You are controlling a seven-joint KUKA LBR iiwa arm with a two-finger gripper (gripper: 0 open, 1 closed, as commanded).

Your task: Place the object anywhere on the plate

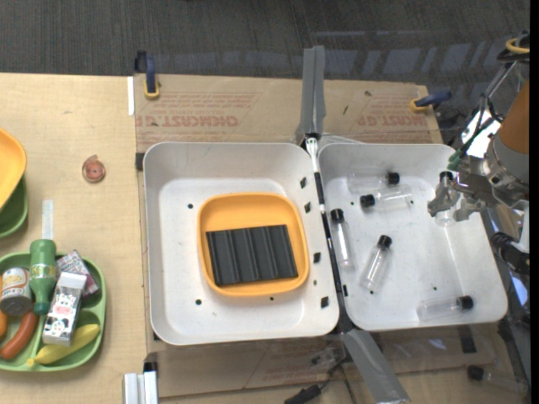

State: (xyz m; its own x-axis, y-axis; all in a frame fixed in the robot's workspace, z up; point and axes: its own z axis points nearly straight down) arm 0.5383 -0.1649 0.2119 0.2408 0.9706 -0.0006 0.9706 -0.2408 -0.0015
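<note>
Across the bench [67, 108], two shallow white bins are sitting side by side on a sheet of brown cardboard [253, 108], which a yellow clamp [150, 89] is pinning at its far left corner. So the left bin [168, 251] is holding a big orange plate [253, 244], squarish with rounded corners, and a dark ribbed panel is lying in the middle of it. The right bin [421, 310] is where the little stuff is hanging out: clear plastic vials with black caps, scattered around. One vial [376, 261] is lying tilted near the middle of that bin, another [338, 234] is lying right along the left wall, two more [383, 197] are sitting toward the far side, and one [442, 308] is resting near the front right corner. None of them is on the plate.

Over at the right edge, the grey arm is reaching in, and its gripper [444, 202] is hanging over the right bin's far right part, well apart from the middle vial. Honestly I can't tell whether it's spread or closed, the view's too cluttered there.

Off to the left on the wood, a green tray [88, 343] is holding toy food and a small green bottle [41, 276], and a little pink thing [93, 170] is sitting alone farther back.
</note>
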